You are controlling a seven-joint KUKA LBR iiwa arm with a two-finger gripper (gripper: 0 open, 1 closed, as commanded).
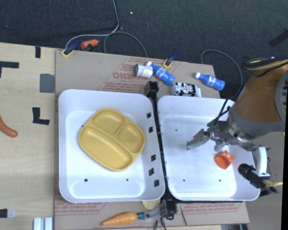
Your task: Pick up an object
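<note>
Lying just beside the pincer (211, 142), an orange object (223, 160).

Two shallow white bins (66, 132) (183, 107), one yellow divided plate (112, 139), two blue bottles (164, 74) (211, 81), one orange carrot (120, 218).
</note>
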